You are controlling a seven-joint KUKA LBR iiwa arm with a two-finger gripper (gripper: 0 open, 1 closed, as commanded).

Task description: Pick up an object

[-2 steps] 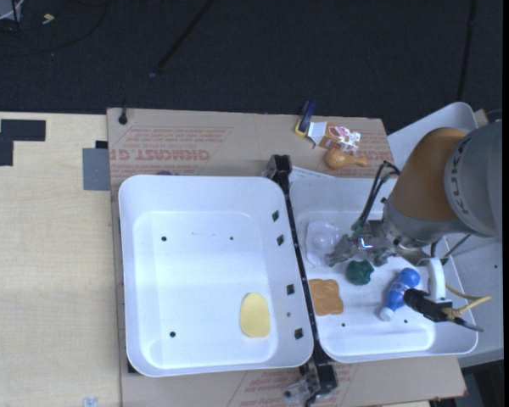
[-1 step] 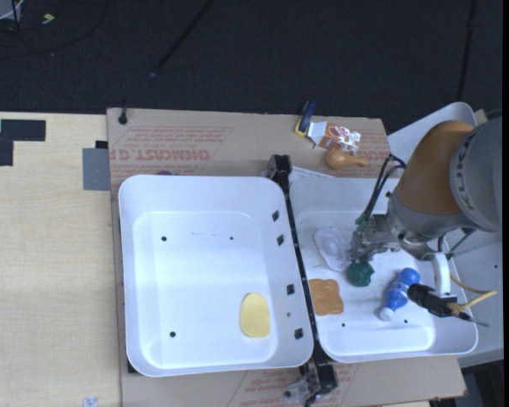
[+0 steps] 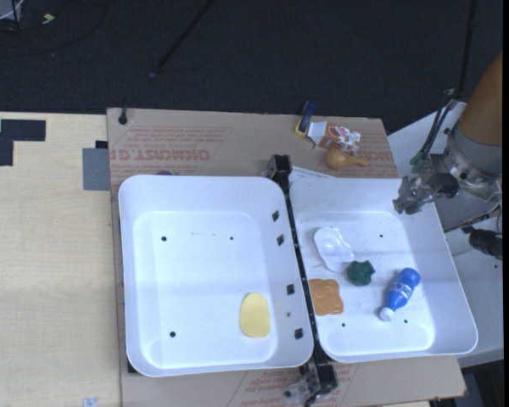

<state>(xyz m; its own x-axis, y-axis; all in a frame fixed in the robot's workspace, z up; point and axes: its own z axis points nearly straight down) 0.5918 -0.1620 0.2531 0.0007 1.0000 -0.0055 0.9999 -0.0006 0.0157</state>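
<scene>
The right bin (image 3: 445,329) holds a white crumpled piece (image 3: 332,245), a dark green lump (image 3: 360,271), a blue bottle with a white cap (image 3: 399,292) and a flat orange-brown piece (image 3: 326,296). A pale yellow oval (image 3: 254,315) lies in the left bin (image 3: 144,227), near its front right. My gripper (image 3: 410,198) hangs over the right bin's far right corner, well apart from every object. Nothing shows between its fingers.
Behind the bins, on the brown cardboard (image 3: 195,147), lie a tan toy (image 3: 346,158), a red-and-white packet (image 3: 343,134) and a blue-and-yellow item (image 3: 304,119). Black clips (image 3: 279,167) sit on the divider between the bins. The arm's orange band (image 3: 488,100) rises at right.
</scene>
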